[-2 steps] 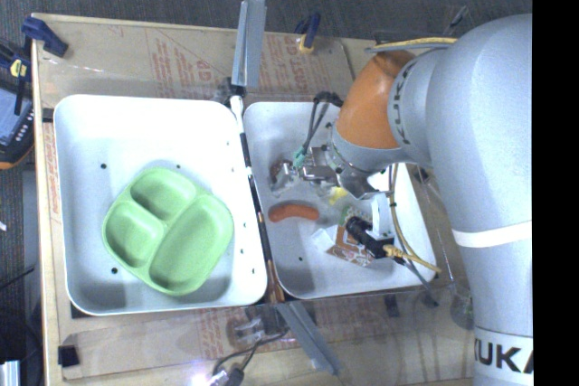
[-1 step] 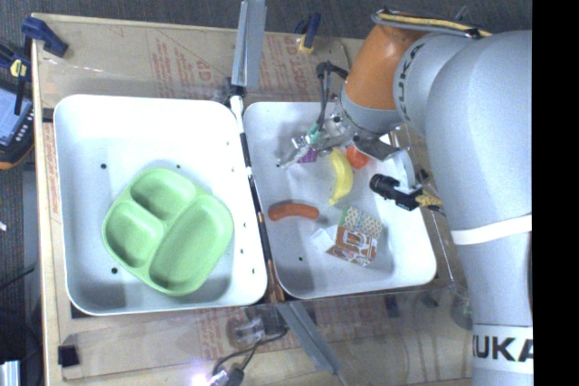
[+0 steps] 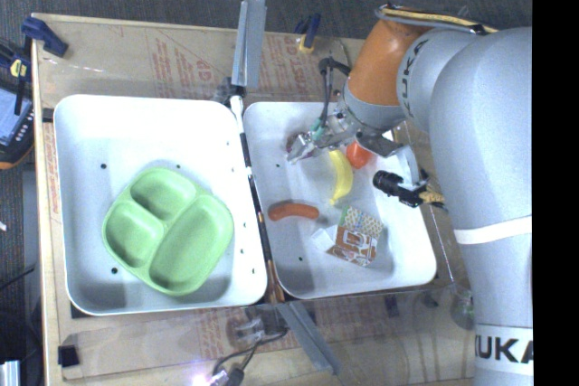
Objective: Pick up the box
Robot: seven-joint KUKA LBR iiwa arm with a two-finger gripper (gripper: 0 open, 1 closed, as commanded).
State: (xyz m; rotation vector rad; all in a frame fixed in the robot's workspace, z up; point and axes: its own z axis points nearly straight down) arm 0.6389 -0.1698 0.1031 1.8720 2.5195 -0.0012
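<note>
The box (image 3: 356, 238) is a small flat carton with a red and white pattern, lying in the front right part of the right bin (image 3: 289, 271). My gripper (image 3: 305, 144) hangs over the back middle of that bin, above and to the left of the box and well apart from it. Its metal fingers point left and nothing shows between them.
A yellow banana (image 3: 340, 178) and an orange-red round thing (image 3: 359, 155) lie just right of the gripper. A brown sausage (image 3: 293, 211) lies left of the box. A green divided plate (image 3: 168, 230) sits in the left bin (image 3: 81, 127). The arm covers the bench's right side.
</note>
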